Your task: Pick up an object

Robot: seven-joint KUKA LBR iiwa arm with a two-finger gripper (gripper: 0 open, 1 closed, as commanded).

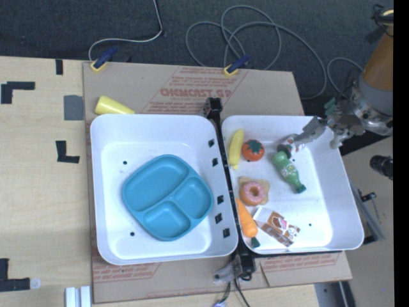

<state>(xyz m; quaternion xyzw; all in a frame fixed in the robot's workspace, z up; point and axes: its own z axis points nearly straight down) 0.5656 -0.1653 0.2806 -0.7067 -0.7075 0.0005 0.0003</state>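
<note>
The gripper (289, 146) hangs over the upper part of the right bin (332, 171), at the end of the arm (374, 88) that enters from the right edge of the frame. Whether it is spread or pressed together I cannot tell; its tip is small and blurred against the white floor of the bin, and nothing is seen pinched in it.

The nearest thing is the green bottle (289, 169), just below the gripper tip in the frame and possibly touching it. The bottle's long axis runs from upper left to lower right, cap end toward the lower right. To the left of the gripper, near but apart, sits the tomato (252, 150), and beyond it the banana (236, 148) lies along the bin's left wall. Lower in the bin are the doughnut (254, 192), the carrot (246, 219) and a flat packet (278, 226).

By my judgement the bottle is the likeliest target, needing only a short drop.

The left bin (108, 139) holds a blue tray (167, 197). The arm is cut off by the frame's right edge.
</note>
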